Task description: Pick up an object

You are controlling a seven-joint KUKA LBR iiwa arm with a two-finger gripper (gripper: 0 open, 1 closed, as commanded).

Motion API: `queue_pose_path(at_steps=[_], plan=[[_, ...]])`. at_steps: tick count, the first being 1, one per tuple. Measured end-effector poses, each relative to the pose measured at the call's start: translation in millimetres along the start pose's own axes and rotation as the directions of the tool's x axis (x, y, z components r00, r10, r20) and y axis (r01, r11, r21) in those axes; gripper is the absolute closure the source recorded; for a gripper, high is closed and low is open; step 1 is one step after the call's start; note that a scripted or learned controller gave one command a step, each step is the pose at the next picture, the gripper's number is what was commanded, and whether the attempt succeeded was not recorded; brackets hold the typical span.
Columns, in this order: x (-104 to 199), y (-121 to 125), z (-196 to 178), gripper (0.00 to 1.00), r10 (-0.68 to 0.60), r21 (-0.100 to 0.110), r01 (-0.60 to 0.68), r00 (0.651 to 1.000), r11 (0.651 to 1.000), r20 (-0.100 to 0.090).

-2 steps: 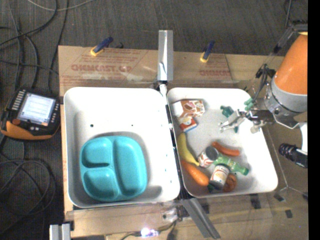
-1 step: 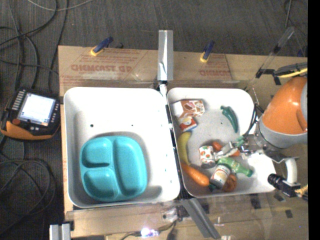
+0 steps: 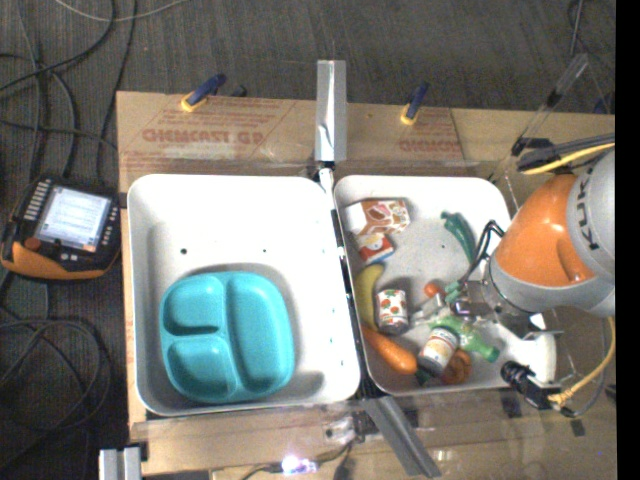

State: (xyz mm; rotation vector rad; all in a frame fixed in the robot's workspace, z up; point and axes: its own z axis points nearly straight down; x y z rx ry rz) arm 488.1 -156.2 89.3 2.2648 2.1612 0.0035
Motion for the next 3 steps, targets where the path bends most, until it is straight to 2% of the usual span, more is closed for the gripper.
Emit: queue_pose_path(at_steps=[1, 2, 3], plan=[[0, 3, -11, 1.0, -0.002, -0.006, 0.002, 1.0, 1.0, 0.001], [118, 16, -94, 1.0, 0.065, 0.014, -0.065, 0.998, 0.998, -0.005], [151, 72, -131, 1.0, -0.079, 0.013, 0.079, 0.997, 0.997, -0.005]])
